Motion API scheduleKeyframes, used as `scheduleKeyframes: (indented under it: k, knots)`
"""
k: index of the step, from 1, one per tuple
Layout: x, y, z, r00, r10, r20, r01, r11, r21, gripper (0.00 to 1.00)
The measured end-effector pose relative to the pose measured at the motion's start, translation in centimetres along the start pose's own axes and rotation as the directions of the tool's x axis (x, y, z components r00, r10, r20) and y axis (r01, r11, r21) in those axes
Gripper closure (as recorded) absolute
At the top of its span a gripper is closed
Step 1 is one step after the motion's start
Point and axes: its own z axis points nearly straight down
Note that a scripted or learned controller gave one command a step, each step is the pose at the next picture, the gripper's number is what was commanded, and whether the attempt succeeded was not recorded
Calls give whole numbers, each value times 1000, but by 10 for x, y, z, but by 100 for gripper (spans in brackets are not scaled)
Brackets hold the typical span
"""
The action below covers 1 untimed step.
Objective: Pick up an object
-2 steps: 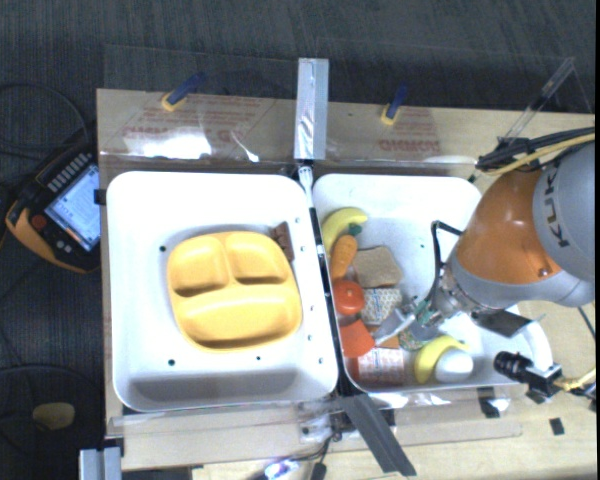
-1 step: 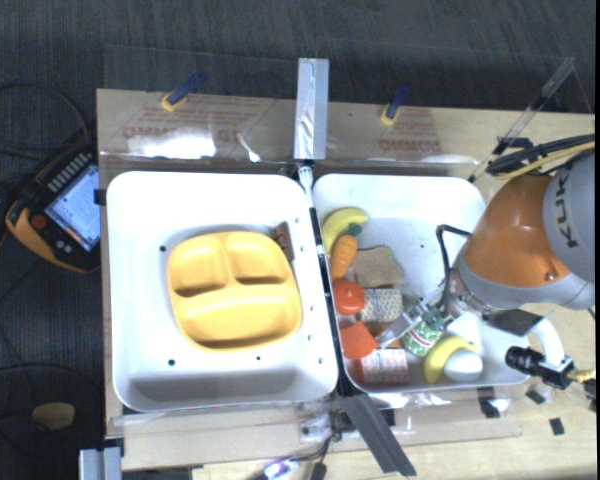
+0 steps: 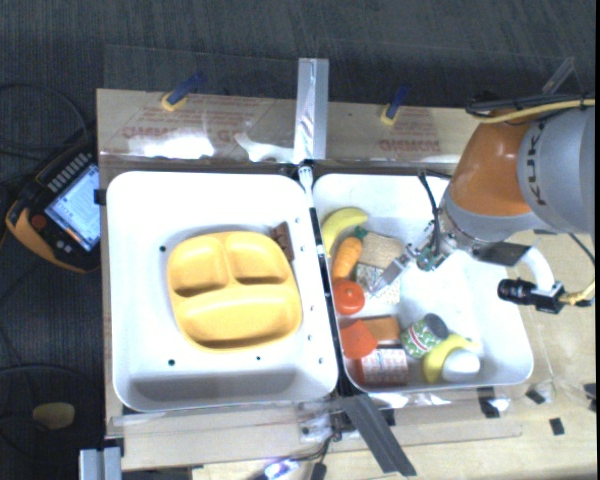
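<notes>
1. The grey arm with its orange band reaches in from the right, and its two-finger gripper [image 3: 382, 276] hangs low over the right-hand white plastic bin [image 3: 500, 353], just beside the toy foods at that bin's left side

2. Whether the pincer is wide or narrow cannot be told from here; nothing shows between its tips

3. Nearest the tips lie the small orange plastic carrot [image 3: 346, 256], the curved yellow plastic banana [image 3: 340, 224] and a pale speckled flat block [image 3: 378, 251]; any of these could be the thing to pick

4. The carrot looks light, stiff and smooth, so likely slippery; a hold across its thick middle seems safest, since the tapered end would probably squirt out

5. The banana is glossy and curved; pinching across its belly looks better than at the ends

6. Below them sit a round red tomato-like piece [image 3: 348, 297], an orange lump [image 3: 358, 340], a labelled small tin [image 3: 418, 339] and a yellow and white bottle-shaped toy [image 3: 450, 359], crowded close

7. The left white bin [image 3: 140, 368] holds a yellow moulded divided tray [image 3: 235, 288], broad, rigid and hard to pinch
</notes>
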Motion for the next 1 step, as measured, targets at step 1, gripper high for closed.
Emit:
scheduleKeyframes:
  k: [1]
  knots:
    - [34,-23,21,998,-61,16,61,998,-8,0]
